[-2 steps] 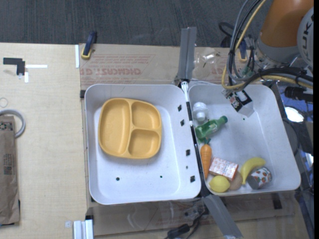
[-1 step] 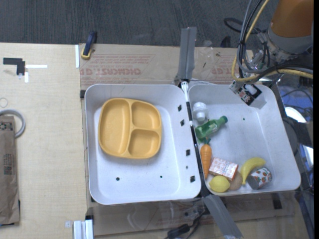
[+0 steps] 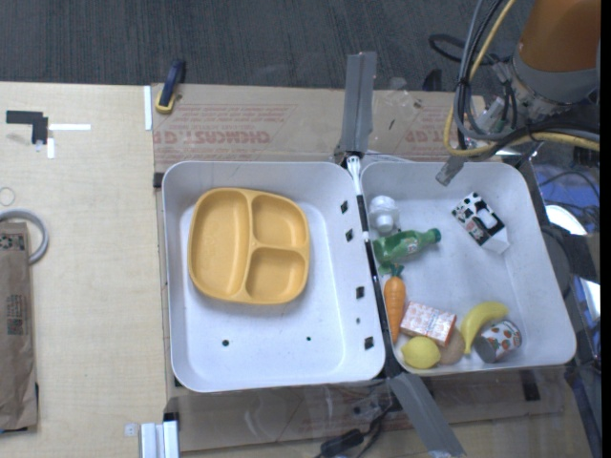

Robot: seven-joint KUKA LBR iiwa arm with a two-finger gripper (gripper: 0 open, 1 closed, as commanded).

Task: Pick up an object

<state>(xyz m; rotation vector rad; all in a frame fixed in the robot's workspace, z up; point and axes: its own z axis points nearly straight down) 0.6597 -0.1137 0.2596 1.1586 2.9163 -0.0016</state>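
Observation:
The right bin (image 3: 535, 284) holds several objects. A black-and-white carton (image 3: 479, 220) lies near its back. A green bottle (image 3: 405, 244) with a clear cap end lies along the left wall. Below it are an orange carrot (image 3: 393, 301), a red-and-white box (image 3: 428, 322), a lemon (image 3: 421, 352), a banana (image 3: 480, 320) and a small can (image 3: 497, 341). The arm, with its orange band (image 3: 565, 17), hangs over the bin's back right corner among cables. My gripper (image 3: 451, 170) is a dim grey shape above the back rim, apart from every object.
The left bin (image 3: 191, 342) holds a yellow divided plate (image 3: 250, 245). A grey divider bar (image 3: 359, 113) stands between the bins at the back. Cardboard lies behind the bins, with a blue-and-yellow tool (image 3: 171, 85) on it. A brown paper bag (image 3: 16, 313) lies at the far left.

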